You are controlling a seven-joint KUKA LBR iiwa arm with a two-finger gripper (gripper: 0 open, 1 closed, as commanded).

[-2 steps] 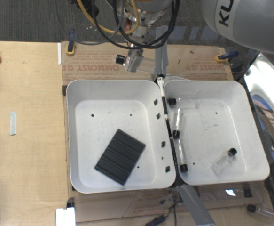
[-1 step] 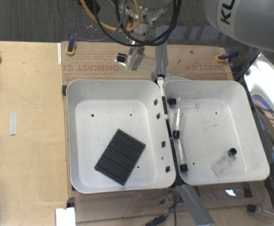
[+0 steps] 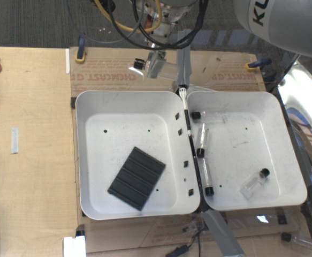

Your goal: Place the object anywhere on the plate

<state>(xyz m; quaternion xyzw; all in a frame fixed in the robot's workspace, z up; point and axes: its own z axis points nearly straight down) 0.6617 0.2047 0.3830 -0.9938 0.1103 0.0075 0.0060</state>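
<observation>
Clear vial (image 3: pixel 253 183) in the right bin (image 3: pixel 273 103), black plate (image 3: pixel 137 177) in the left bin (image 3: pixel 86 143).

One vial lies flat near the right bin's near right corner, its long axis on a diagonal, black cap pointing up and to the right, away from the plate. One ribbed plate lies flat, well apart from it, its long axis also running from lower left to upper right. Two bins touch side by side. The gripper (image 3: pixel 154 66) hangs past the bins' far edge, above the cardboard (image 3: pixel 113 71); I can't tell whether it is open or closed.
</observation>
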